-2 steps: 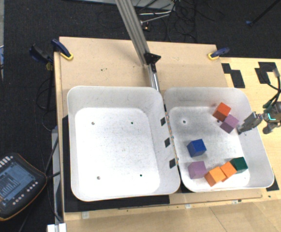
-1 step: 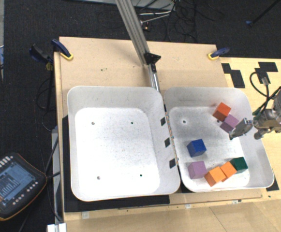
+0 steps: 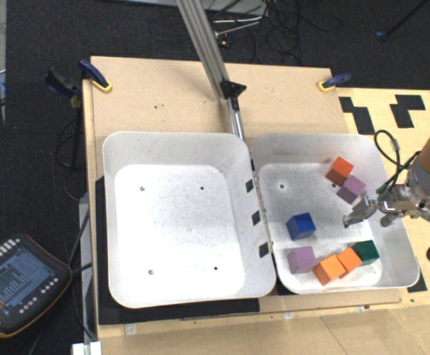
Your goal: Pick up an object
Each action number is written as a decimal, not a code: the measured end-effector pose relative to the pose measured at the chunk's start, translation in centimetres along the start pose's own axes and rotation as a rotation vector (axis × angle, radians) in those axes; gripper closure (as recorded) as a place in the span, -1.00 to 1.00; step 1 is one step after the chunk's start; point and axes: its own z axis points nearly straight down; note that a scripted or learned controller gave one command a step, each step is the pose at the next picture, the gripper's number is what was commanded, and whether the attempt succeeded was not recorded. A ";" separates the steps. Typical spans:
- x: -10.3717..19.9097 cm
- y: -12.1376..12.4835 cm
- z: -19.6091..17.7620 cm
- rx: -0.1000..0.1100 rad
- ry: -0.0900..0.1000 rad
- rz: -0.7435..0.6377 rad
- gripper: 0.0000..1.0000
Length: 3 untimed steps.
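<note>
Blocks in right bin [image 3: 400, 268]: orange cube [image 3: 340, 170], purple cube [image 3: 351, 188], blue cube [image 3: 300, 225] loose on floor. Pincer [image 3: 359, 214] low between them, fingers spread, gripping nothing.

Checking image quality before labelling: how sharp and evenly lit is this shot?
Camera view: even, soft lighting; the small blue cube and orange cube look crisp with faint shadows; the right shallow white bin shows no harsh glare; the tool looks slightly soft.

Dark carpeted floor [image 3: 37, 21] is seen around a pale wooden bench [image 3: 170, 95]. Cables [image 3: 252, 17] are strewn at far side; a handheld control pendant [image 3: 15, 283] is laid near-left w/ lit screen.
</note>
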 end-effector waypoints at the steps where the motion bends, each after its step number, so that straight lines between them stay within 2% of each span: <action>1: -0.2 -0.3 4.4 -0.001 0.000 -0.001 -1.00; 2: -0.2 -0.1 3.1 -0.008 -0.002 -0.002 1.00; 3: 0.0 0.2 -3.3 -0.013 -0.004 -0.005 1.00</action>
